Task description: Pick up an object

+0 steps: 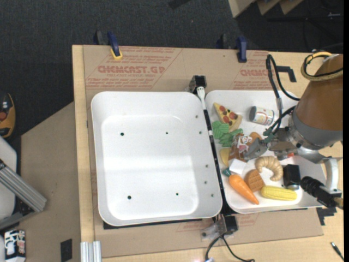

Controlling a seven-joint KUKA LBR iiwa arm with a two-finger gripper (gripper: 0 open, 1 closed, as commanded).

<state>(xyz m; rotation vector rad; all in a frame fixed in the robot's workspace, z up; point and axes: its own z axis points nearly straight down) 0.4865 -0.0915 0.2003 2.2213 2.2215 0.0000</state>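
Tool low over the toy food in the right bin; I see nothing lifted.

From my feed, the arm (322, 105) reaches in from the right and the tool (260, 147) sits down among the items in the right bin (240, 95), but I cannot tell how far it is open or whether it has hold of anything. Around it I see a pizza slice (227, 115) near the bin's top left, a green leafy piece (223, 132) just below that, a small can (262, 115) to the right, a croissant (271, 166) beside the tool, a carrot (242, 188) and a corn cob (280, 193) along the near edge, with a brown round piece (254, 178) between them. The left bin (152, 157) lies alongside on the bench (82, 146).
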